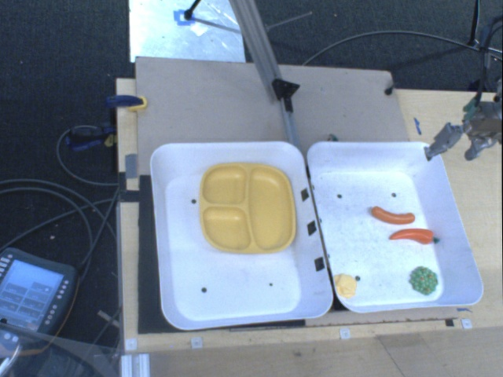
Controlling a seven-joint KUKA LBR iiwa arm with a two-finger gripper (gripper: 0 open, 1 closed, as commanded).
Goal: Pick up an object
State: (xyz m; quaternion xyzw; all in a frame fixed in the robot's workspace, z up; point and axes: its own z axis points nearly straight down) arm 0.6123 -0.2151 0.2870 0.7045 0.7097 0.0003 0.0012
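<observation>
Nothing lifted yet, by my read; the whole pick is ahead. Right bin (330, 171) holds four candidates: sausage (392, 215), carrot (412, 236) just below it, green broccoli piece (424, 280) near the front right corner, a small yellow lump (345, 285) at front left. Left bin (177, 210) carries a yellow divided plate (247, 208). My pincer (464, 138) hangs at the right bin's far right corner, fingers spread and bare, splayed out above the rim, well apart from every item. Descent and closing remain.
</observation>
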